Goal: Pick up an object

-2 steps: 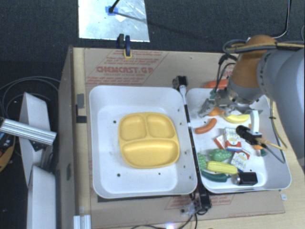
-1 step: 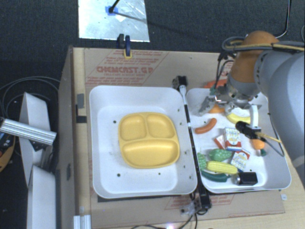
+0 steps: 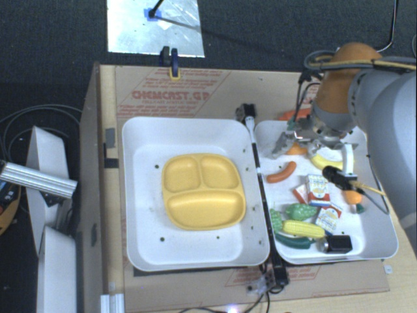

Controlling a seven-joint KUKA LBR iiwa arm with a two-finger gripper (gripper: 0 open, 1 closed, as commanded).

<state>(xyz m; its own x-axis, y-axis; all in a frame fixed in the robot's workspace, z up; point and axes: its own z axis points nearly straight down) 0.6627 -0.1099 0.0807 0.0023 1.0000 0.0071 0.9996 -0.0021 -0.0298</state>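
Note:
My gripper hangs low over the back left part of the right bin, below the grey arm and its orange band. A small orange piece lies right under it, partly hidden. A red sausage lies just in front of the gripper, apart from it. A yellow banana-like piece sits to its right. Nearer the front are two small cartons, a corn cob and green vegetables.
The left bin holds a yellow compartment plate. An orange carrot lies at the right bin's back edge. A small black block and an orange fruit lie toward the front right.

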